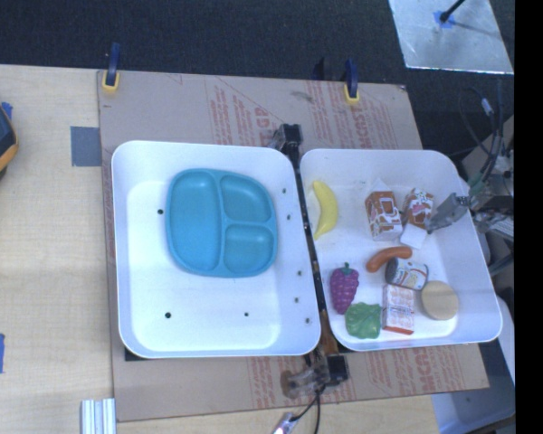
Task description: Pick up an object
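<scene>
Small packet within reach, neighbours too close

Small packet (419, 208) lies in the right bin (466, 331), near its far right side, touching or just beside a bigger snack packet (385, 213). My fingers (448, 212) hang just right of it, close to the bin's wall; whether they are open or closed I cannot tell from this slant.

As I judge it, the crowding is the risk. The two packets sit so tight that a closing grip could catch both, or nudge one and slide off the other. A sausage (389, 258) and a can (409, 274) lie just below, so a drift that way could scatter them. The wall beside me leaves little room, and I may clip it. Flat packets give little to pinch, so I may come up with nothing. The banana (324, 208) and grapes (343, 286) lie well apart, easier picks
</scene>
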